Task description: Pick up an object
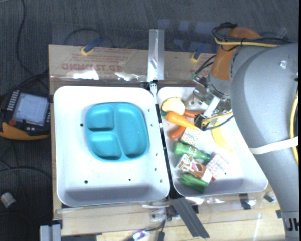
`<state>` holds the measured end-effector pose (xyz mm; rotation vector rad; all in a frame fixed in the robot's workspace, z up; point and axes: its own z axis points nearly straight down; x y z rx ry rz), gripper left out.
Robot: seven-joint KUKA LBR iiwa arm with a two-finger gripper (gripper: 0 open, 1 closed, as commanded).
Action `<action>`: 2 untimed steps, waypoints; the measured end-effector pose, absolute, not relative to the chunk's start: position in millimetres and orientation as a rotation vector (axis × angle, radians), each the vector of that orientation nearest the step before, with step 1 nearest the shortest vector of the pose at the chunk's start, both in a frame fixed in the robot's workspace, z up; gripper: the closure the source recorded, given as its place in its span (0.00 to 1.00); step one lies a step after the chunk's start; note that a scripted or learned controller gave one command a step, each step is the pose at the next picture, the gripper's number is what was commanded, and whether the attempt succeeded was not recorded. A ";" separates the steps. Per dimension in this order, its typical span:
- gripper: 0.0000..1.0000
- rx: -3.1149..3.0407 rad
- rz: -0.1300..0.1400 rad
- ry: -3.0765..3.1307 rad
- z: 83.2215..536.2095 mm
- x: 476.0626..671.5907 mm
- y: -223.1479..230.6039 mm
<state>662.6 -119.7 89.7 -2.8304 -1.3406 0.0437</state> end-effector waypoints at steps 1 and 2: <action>1.00 -2.843 0.011 -1.353 100.6 668.3 -116.2; 1.00 -2.776 0.007 -1.470 243.8 620.9 -113.1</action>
